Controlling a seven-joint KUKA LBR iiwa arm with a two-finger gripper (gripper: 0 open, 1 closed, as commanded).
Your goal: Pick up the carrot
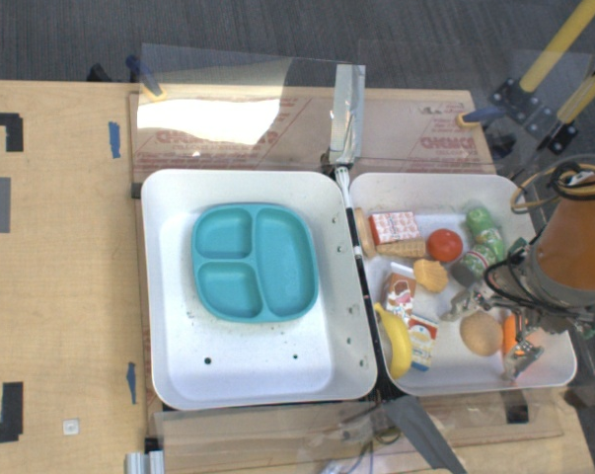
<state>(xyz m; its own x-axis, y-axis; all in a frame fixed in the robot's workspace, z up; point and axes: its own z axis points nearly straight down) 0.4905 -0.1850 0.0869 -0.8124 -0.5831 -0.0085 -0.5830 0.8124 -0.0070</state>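
Observation:
The carrot (509, 331) is a short orange stick lying near the front right of the right bin (558, 373), just right of a round tan potato-like piece (481, 335). My gripper (494, 329) is down in that bin under the orange wrist band (573, 245). It stands open. One silvery finger (464, 302) is at the upper left of the tan piece, the other (524, 355) at the lower right of the carrot. Both the carrot and the tan piece lie between them, resting on the bin floor.
The right bin also holds a tomato (445, 244), a green bottle (483, 227), a red-white carton (394, 228), a banana (396, 340) and several small packs. The left bin (169, 363) bears a teal divided plate (255, 262). Black cables (502, 282) hang beside the wrist.

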